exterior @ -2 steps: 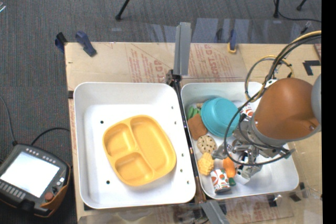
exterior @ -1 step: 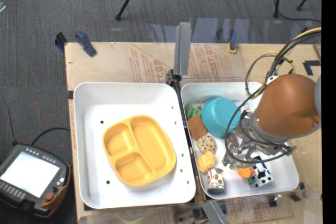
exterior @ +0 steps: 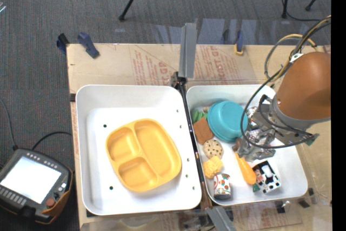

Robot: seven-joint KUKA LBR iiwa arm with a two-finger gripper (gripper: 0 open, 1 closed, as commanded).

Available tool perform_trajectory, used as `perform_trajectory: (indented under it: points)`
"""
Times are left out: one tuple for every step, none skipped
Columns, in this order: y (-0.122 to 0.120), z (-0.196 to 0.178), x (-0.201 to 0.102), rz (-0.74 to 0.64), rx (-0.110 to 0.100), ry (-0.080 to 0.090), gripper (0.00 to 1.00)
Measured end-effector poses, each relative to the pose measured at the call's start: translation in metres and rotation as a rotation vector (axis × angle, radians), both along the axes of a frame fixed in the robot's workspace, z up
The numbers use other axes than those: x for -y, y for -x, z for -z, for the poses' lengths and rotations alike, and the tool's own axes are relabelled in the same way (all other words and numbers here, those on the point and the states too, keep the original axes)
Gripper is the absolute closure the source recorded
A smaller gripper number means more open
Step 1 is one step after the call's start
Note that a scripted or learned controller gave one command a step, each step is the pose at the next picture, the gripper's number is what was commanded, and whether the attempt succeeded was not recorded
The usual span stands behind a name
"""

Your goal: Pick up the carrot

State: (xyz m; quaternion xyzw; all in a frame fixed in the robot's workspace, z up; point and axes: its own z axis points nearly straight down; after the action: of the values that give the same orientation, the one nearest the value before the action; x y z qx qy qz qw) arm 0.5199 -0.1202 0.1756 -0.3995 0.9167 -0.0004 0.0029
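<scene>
Tapered orange carrot (exterior: 246, 170) in the right bin (exterior: 294, 184) — metal gripper (exterior: 250, 150) just above, jaws' state perhaps unreadable.

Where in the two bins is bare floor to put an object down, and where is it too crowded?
Free: the left bin floor around the yellow plate, mostly its left strip and upper corners. Crowded: the right bin, where bowl, cookie, corn, carrot and die cluster beside the end effector.

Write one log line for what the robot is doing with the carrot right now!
task: pick up carrot | carrot: lying in right bin, not lifted | tool: just above carrot's top end | grip: cannot tell
</scene>
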Motion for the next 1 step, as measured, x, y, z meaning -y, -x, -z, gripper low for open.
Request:
perform_trajectory:
  points:
    - [0.0015,0.0026,-0.0005,-0.001,-0.006,-0.002,0.0]
